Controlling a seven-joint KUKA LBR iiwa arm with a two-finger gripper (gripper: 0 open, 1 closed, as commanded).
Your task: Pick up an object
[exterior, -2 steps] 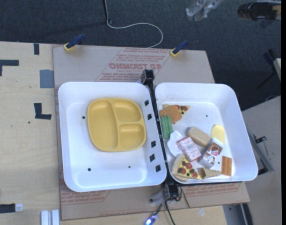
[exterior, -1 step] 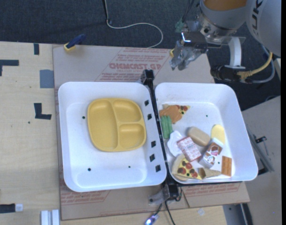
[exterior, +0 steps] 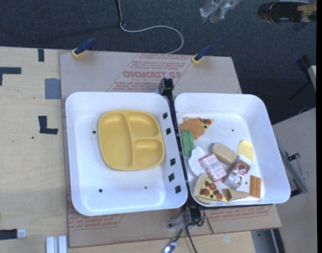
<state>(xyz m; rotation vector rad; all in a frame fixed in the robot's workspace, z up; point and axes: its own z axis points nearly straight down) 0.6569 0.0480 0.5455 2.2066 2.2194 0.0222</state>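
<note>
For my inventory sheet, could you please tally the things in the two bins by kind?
Yellow divided plate: 1
Pizza slices: 2
Green piece: 1
Other toy food and packets, heaped and overlapping: about 6
Total: about 10

**Item count, both bins**

2 white bins: left bin (exterior: pixel 81 141), right bin (exterior: pixel 258 115). 1 yellow divided plate (exterior: pixel 132 140) in the left. Right bin holds a toy-food pile: 2 pizza slices (exterior: pixel 196 124) (exterior: pixel 211 188), 1 green piece (exterior: pixel 187 143), 1 bread roll (exterior: pixel 224 153), 1 yellow piece (exterior: pixel 246 151), 1 cracker (exterior: pixel 255 186), roughly 3 small packets (exterior: pixel 212 166). 2 clamps (exterior: pixel 84 47) (exterior: pixel 202 53) on the tabletop.
</note>
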